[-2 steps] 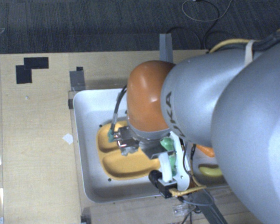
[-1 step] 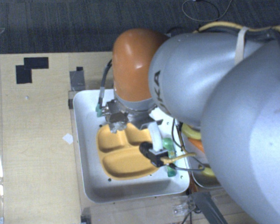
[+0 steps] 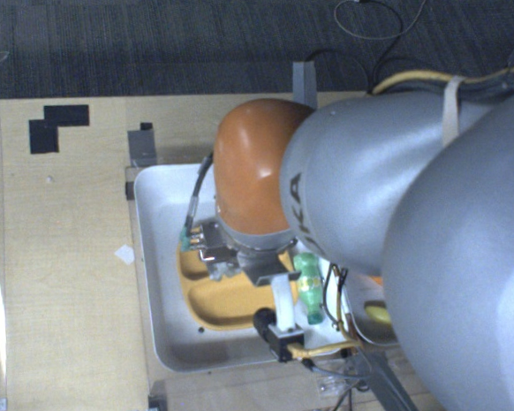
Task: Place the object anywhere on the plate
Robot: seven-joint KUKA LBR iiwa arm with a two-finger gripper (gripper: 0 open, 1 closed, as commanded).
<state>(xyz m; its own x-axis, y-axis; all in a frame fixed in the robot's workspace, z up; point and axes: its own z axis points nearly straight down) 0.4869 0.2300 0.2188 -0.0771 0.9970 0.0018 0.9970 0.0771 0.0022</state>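
Hanging low over the yellow plate (image 3: 213, 303), the arm (image 3: 345, 193) covers most of the left bin (image 3: 159, 252).
A green object (image 3: 309, 286) stands at the plate's right end; beyond it the gripper's (image 3: 260, 271) opening is hidden.

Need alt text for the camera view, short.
The grey arm with its orange band reaches in from the right over a white bin, covering much of a yellow plate. A green object shows beside the wrist.

Slanted overhead view above bins (image 3: 154, 252)
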